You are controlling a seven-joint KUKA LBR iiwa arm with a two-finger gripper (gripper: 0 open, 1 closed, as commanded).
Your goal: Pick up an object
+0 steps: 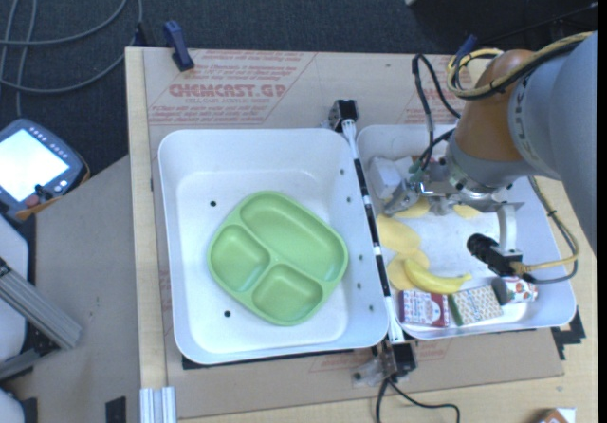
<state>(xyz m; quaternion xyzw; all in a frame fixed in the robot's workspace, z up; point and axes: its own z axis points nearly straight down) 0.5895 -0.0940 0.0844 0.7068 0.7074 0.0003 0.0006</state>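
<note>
Gripper low in right bin, over upper-left clutter; jaw state hidden, cannot tell, nor any contact. Bananas just below it. Cartons along near wall. Green divided plate in left bin.

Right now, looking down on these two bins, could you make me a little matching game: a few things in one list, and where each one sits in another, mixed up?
Things:
1. green divided plate
2. banana
3. blue clamp
4. small cartons

Places:
A. on the bench's far left corner, outside both bins
B. along the near wall of the right bin
C. in the middle of the left bin
D. in the right bin, just beyond the cartons

Pairs: 1-C, 2-D, 3-A, 4-B
</note>
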